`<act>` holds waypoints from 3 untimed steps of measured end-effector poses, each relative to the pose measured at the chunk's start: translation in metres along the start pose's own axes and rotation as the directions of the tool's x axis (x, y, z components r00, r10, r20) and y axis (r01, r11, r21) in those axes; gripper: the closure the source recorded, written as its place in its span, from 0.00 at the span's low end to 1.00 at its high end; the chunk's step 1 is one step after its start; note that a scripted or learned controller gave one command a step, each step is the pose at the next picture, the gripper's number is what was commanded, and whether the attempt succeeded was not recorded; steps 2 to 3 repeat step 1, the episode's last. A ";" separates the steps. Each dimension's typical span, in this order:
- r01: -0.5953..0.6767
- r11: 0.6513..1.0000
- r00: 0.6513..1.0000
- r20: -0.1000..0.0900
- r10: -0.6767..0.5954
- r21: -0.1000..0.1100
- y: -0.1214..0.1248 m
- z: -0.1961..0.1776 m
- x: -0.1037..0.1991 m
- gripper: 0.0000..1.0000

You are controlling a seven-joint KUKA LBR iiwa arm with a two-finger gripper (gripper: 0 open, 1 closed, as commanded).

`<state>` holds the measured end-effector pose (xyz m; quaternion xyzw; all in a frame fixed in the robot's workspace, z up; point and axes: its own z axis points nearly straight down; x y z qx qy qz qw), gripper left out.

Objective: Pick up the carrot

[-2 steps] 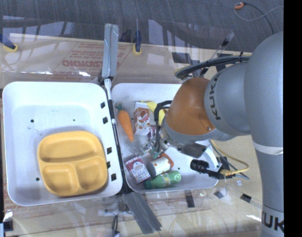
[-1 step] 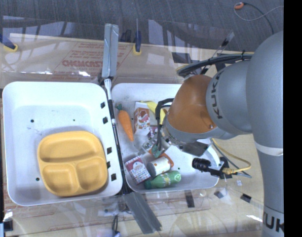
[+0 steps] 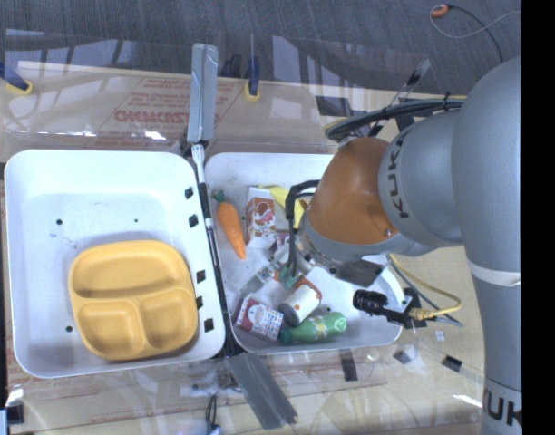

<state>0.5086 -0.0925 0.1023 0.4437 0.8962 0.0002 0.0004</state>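
The pincer (image 3: pixel 285 268) is seen low in the right bin (image 3: pixel 225 172) among packets, apart from the carrot (image 3: pixel 229 228); its opening cannot be told.

Two white bins side by side on a workbench.
A yellow divided tray (image 3: pixel 131 297) lies in the left bin (image 3: pixel 42 188); a green bottle (image 3: pixel 316 328) and small packets (image 3: pixel 260 216) crowd the right bin (image 3: pixel 246 166).

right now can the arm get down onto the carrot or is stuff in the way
Probably yes. The carrot lies bare against the right bin's left wall, with nothing on top. The gripper hangs just right of it, over the packets. That wall may crowd one finger.
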 end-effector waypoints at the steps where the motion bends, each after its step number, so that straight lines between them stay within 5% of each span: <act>1: 0.076 0.997 0.997 -0.001 -0.076 0.001 -0.008 -0.100 0.001 0.00; 3: 0.076 0.997 0.997 -0.001 -0.076 0.001 -0.008 -0.100 0.001 0.00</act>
